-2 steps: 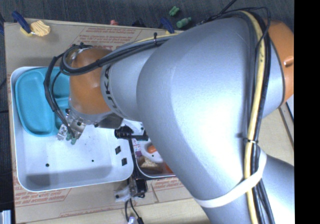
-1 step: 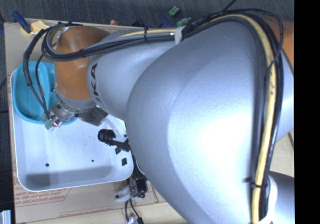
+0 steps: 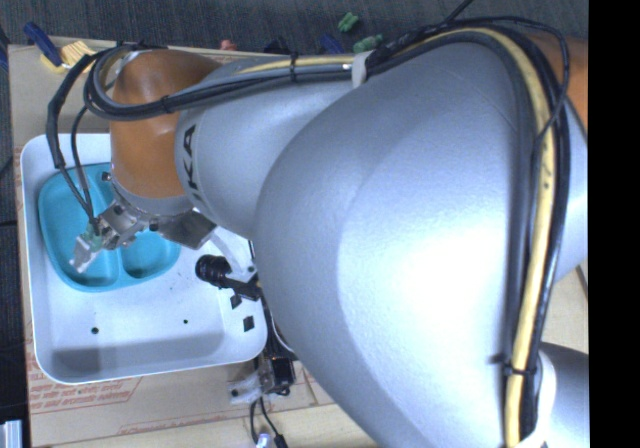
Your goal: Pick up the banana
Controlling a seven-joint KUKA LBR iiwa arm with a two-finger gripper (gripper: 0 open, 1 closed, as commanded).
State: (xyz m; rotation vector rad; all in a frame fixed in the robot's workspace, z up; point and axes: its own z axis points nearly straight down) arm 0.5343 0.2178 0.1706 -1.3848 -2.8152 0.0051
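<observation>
My gripper (image 3: pixel 88 251) hangs low in the left white bin (image 3: pixel 130 346), right over a blue two-part dish (image 3: pixel 62 208) that lies in the bin's far left part. Its metal tip looks close to or touching the dish's inner surface. The orange band (image 3: pixel 150 126) of the wrist stands just above it. The big grey arm body (image 3: pixel 400 236) covers the right side of this bin and the rest of the bench to the right.
Black cables (image 3: pixel 70 136) loop from the wrist down toward the gripper. A black fitting (image 3: pixel 213 270) sticks out at the bin's right side. The bin's near floor (image 3: pixel 120 326) is bare white with a few small dark specks.
</observation>
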